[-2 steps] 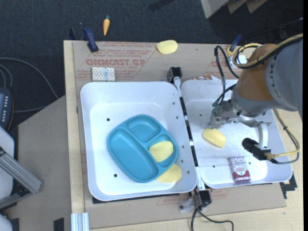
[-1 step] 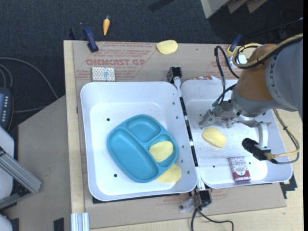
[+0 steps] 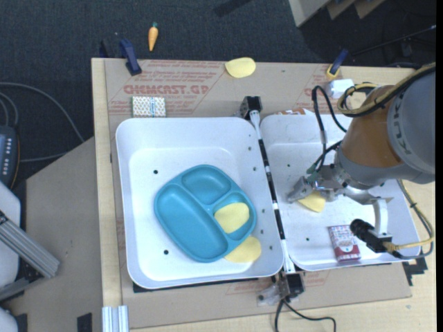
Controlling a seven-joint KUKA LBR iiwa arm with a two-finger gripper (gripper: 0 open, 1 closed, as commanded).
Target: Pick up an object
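Gripper (image 3: pixel 302 189) down in right bin (image 3: pixel 297 133), at its left part, tips right at a yellow piece (image 3: pixel 313 203) lying flat on the bin floor. Fingers: cannot tell if apart or together; nothing visibly clamped between them. Likely target that yellow piece: looks small, thin, light, probably soft or rubbery, smooth skin, may slide on the white plastic. Lies low, so little edge to catch; best pinched across the narrow width, from above. Not fragile by the look. Also in right bin: red packet (image 3: pixel 344 243) near front wall, flat, light, hard to get under. Left bin (image 3: pixel 138 133): blue tray (image 3: pixel 187 220) with yellow piece in one compartment, another beside tray's front edge.
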